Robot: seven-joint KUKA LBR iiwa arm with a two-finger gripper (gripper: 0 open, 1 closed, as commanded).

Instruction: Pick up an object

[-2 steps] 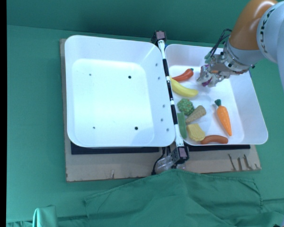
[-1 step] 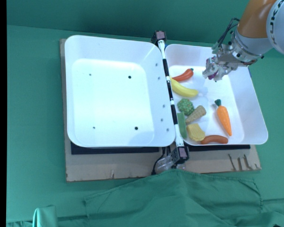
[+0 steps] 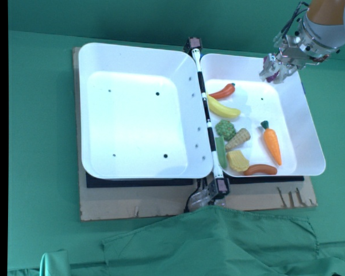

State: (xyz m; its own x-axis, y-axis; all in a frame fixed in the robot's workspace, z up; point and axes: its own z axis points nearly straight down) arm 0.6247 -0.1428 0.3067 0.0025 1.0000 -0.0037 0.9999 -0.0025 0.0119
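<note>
The right bin (image 3: 307,128) holds several toy foods. A red chili (image 3: 221,91) and a banana (image 3: 223,109) lie near the divider. Below them sit a broccoli (image 3: 225,129), a corn cob (image 3: 238,138), a green pod (image 3: 220,152) and a yellow piece (image 3: 237,161). A carrot (image 3: 271,144) lies to the right, with a red sausage (image 3: 260,169) at the front wall. My gripper (image 3: 275,71) hangs over the bin's far right corner, above and apart from all the foods. It is open, with nothing between its fingers.
The left bin (image 3: 95,62) sits beside the right one, joined by a black-and-white divider rail (image 3: 204,108). Both rest on a cardboard sheet (image 3: 132,209) over green cloth. A folded green cloth (image 3: 218,240) lies in front.
</note>
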